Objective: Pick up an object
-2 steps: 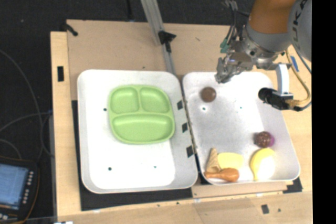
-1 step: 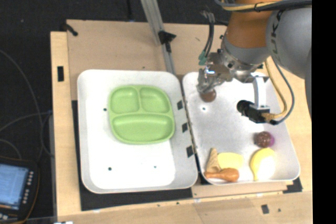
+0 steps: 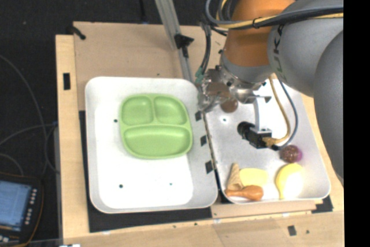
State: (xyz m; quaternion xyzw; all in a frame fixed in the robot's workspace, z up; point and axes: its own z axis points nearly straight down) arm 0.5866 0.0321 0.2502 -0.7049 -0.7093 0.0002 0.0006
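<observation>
We see the big grey robot arm (image 3: pixel 306 43) with its orange band reaching over the right white plastic bin (image 3: pixel 309 142). Its metal two-finger gripper (image 3: pixel 215 95) hangs at the top left corner of that bin, close to the wall between the two bins. The wrist hides the tips, so we cannot tell what state the gripper is in, or if it touches anything. A small brown round thing (image 3: pixel 230 105) sits just beside the gripper, right below the wrist. We cannot tell if it is held.

The things to pick lie well away from the gripper, toward the near end of the same bin. There is a small purple round toy fruit (image 3: pixel 291 153), a yellow lemon-shaped toy (image 3: pixel 289 179), a pale yellow flat piece (image 3: pixel 254 176), a tan cone-shaped toy (image 3: pixel 234 175) and a small orange carrot-shaped toy (image 3: pixel 250 192). The cone and the carrot touch each other. A black cable plug (image 3: pixel 253 135) hangs between the gripper and these toys.

To the far side of the gripper, in the left white plastic bin (image 3: pixel 101 176), lies a light green plastic plate with three sections (image 3: pixel 156 126).
</observation>
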